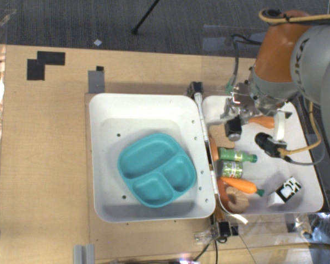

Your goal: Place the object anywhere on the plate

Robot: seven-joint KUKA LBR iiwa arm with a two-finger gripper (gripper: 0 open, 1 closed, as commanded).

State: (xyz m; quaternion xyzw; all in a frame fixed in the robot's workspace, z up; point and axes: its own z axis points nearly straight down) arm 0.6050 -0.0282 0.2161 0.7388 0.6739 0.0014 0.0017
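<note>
Camera view, looking down: my arm [297, 43] comes in from the upper right of the frame and hangs over the right bin [313, 199]. The gripper [247, 113] sits above that bin's upper left corner, amid wrist hardware and cable.

Progress: nothing is done yet, as I read it. The teal plate [157, 170] lies in the left bin [107, 114], centre-left of the frame, and all three of its compartments are bare. The likely picks all lie in the right bin: a green bottle [237, 157], a green can [231, 170] just below it, a carrot [241, 185] lower again, and a black-and-white box [287, 190] toward the lower right. An orange piece [262, 122] shows just beside the gripper, below right of it; I cannot say what it is.

Hand: whether it is spread or pressed together I cannot tell; the wrist body hides that. I see nothing held.

Left to do, in my judgement: the grasp, the carry across the divider between bins, and the release over the plate.
</note>
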